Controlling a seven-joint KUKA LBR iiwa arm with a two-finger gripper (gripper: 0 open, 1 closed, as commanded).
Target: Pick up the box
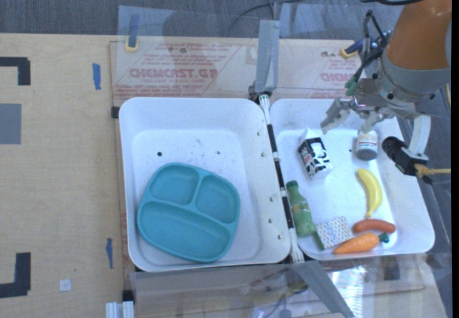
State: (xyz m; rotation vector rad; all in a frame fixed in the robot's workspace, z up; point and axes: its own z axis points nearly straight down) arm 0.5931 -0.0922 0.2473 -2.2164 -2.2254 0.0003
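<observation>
The box (pixel 314 157) is a small black-and-white carton lying tilted in the right bin (pixel 416 237), near its upper left part. My gripper (pixel 353 121) hangs over the back of that bin, up and to the right of the box and apart from it. Its fingers (pixel 333 115) are spread open with nothing between them. A small white jar (pixel 366 145) stands just below the gripper's right finger.
Also in the right bin are a banana (pixel 371 192), a red sausage (pixel 374 225), a carrot (pixel 356 243), a checkered packet (pixel 333 231) and a green bottle (pixel 301 210) along the left wall. The left bin (pixel 143 119) holds a teal divided plate (pixel 188 211).
</observation>
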